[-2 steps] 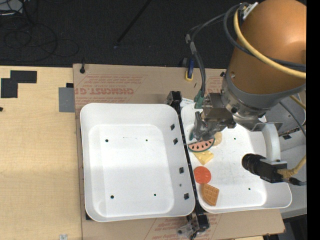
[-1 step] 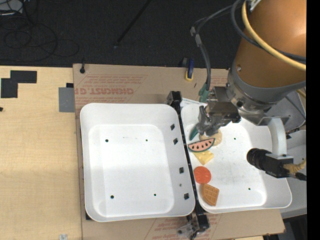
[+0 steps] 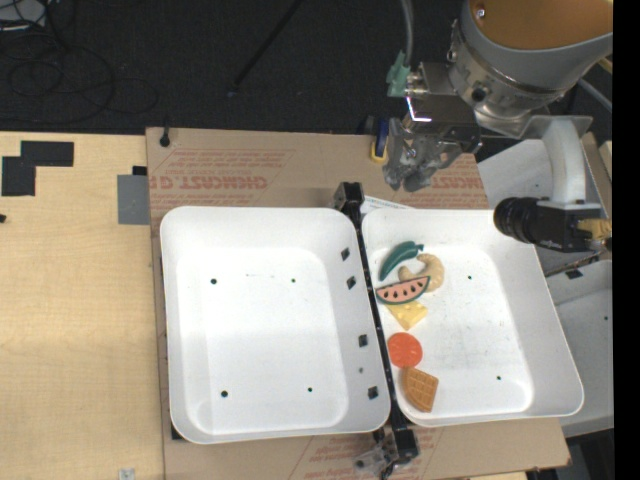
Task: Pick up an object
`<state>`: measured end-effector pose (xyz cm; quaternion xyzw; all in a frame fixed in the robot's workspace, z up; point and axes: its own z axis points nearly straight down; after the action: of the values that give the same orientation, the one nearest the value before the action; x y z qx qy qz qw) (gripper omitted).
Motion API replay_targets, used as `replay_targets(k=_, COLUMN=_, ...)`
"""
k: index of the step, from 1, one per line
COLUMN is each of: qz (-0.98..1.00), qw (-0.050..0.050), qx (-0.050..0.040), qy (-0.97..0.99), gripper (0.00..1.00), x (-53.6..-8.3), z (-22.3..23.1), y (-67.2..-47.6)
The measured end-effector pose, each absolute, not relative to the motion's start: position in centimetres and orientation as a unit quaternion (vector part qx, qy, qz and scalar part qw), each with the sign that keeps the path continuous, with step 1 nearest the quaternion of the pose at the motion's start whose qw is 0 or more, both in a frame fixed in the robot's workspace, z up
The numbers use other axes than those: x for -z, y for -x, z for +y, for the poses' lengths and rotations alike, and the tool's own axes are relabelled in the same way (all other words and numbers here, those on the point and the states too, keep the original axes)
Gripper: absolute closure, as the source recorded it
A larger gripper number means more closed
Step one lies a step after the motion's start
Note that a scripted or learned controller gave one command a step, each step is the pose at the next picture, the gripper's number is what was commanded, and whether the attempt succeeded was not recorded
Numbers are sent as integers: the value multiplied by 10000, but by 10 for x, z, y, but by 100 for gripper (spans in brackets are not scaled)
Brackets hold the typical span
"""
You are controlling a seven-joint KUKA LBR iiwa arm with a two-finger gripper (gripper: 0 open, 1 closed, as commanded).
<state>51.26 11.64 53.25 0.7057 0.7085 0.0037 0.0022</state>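
Note:
My gripper (image 3: 413, 175) hangs above the far edge of the right bin (image 3: 520, 368), behind the toys and clear of them. Nothing shows between its fingers. In the right bin's left part lie a green pepper-like piece (image 3: 400, 256), a beige piece (image 3: 431, 268), a watermelon slice (image 3: 402, 290), a yellow wedge (image 3: 409, 315), a red-orange disc (image 3: 404, 350) and an orange waffle piece (image 3: 421, 389). They form a loose column close to the divider.
The left bin (image 3: 255, 323) lies beside the right one, joined by a black clamp strip (image 3: 360, 298). Both rest on a cardboard sheet (image 3: 250, 168) on the wooden bench. The right bin's right half is bare white floor.

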Motion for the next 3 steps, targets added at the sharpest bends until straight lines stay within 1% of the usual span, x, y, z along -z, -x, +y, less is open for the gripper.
replay_targets(k=1, qz=7088, qw=-9, qx=10, qy=-7054, gripper=100, x=-538, z=150, y=-487)
replay_targets(k=2, qz=7098, qw=-15, qx=15, qy=-7044, gripper=100, x=-537, z=222, y=-481)
replay_targets(k=3, qz=7081, qw=-10, qx=16, qy=-7061, gripper=100, x=-537, z=244, y=-476)
